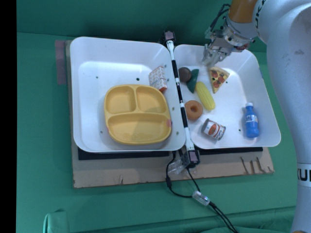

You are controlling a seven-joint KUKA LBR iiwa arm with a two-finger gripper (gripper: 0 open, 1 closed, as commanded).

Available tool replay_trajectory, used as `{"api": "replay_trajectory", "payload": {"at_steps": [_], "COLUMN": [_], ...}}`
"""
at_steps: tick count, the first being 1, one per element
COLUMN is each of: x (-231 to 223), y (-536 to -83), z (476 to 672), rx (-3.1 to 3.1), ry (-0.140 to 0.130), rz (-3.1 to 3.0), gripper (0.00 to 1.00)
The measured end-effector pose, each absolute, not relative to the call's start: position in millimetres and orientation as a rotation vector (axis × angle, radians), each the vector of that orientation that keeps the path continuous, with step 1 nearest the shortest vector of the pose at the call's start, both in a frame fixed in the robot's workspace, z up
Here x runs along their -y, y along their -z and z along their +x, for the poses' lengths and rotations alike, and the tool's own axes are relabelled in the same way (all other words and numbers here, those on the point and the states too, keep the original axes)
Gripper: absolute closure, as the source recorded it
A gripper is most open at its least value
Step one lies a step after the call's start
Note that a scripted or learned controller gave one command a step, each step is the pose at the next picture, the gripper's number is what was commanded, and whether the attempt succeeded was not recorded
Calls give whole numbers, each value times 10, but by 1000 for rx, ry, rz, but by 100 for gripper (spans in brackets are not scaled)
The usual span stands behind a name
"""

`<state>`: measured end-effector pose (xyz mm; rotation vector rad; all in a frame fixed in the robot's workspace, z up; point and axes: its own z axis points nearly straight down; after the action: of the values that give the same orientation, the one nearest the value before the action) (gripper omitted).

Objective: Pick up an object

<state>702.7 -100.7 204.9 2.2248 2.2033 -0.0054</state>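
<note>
Nothing is lifted yet: the claw (214,56), whose state I cannot tell, hovers above the pizza (218,78).

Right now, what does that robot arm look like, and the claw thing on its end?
The arm is thick, rounded and light grey, with an orange band above the wrist and dark lettering along its side. The gripper is small, metallic grey, with thin dark cables looping around it.

A black-and-white striped bar (177,86) lies between the two white bins (87,57); black cable (194,188) trails below.
</note>
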Motion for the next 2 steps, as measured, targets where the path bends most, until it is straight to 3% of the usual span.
{"api": "replay_trajectory", "payload": {"at_steps": [1, 2], "x": [1022, 1013], "y": [-2049, -2010], "z": [7024, 7036], "rx": [-2202, -2209], "ry": [11, 10], "rz": [2224, 2214], "gripper": [0, 0]}}
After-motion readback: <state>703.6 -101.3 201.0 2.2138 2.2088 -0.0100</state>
